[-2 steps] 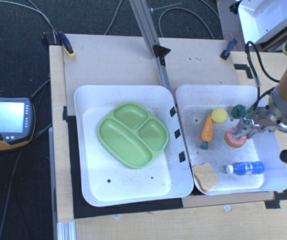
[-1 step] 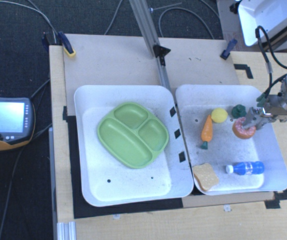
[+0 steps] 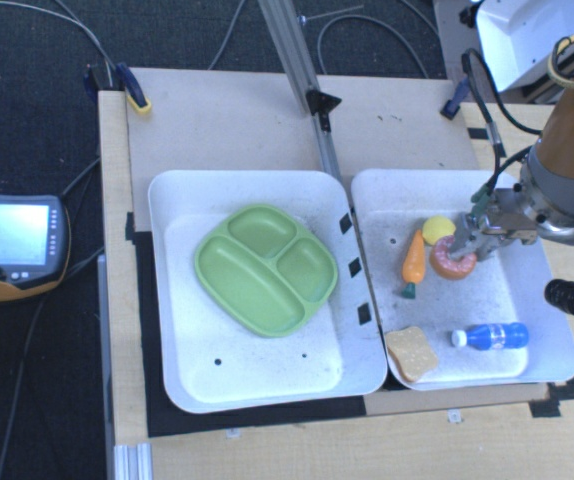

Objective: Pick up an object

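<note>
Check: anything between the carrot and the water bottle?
Nothing: bare white bin floor between the carrot and the water bottle, per the overhead camera view.

Two shallow white bins sit side by side on the bench. The left bin [image 3: 182, 368] holds a green divided plate [image 3: 265, 268]. In the right bin [image 3: 547, 363], the gripper [image 3: 470, 240] hangs low over a pink ring-shaped toy [image 3: 451, 262], just beside a yellow lemon-like piece [image 3: 438, 231] and a toy carrot [image 3: 413, 261]. Nearer the front wall lie a blue bottle [image 3: 492, 337] on its side and a slice of bread [image 3: 412, 353]. A handheld control pendant [image 3: 14, 244] rests on the floor, left of the bench.
</note>
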You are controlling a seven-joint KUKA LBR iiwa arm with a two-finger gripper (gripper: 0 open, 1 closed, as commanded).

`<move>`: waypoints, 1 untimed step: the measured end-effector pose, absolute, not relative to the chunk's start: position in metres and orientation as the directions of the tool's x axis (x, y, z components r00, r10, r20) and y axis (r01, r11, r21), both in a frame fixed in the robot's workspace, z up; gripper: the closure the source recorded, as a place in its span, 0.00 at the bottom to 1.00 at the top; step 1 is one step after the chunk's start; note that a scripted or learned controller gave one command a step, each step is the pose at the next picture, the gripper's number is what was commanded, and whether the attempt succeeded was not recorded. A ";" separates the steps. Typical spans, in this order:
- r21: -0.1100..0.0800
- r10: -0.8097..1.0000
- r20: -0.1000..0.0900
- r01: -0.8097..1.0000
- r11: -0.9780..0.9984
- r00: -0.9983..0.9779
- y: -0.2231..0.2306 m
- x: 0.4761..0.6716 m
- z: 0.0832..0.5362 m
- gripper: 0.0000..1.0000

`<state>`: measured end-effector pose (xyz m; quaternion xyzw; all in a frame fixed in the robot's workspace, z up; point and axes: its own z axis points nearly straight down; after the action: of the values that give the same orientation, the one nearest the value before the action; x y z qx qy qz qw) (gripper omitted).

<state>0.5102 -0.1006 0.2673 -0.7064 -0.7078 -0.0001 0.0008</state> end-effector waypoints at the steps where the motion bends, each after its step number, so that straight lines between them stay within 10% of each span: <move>1: -0.003 1.000 0.003 1.000 0.005 -0.005 -0.046 0.512 0.249 1.00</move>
<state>0.5122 -0.0457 0.2486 -0.7053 -0.7089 0.0002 0.0021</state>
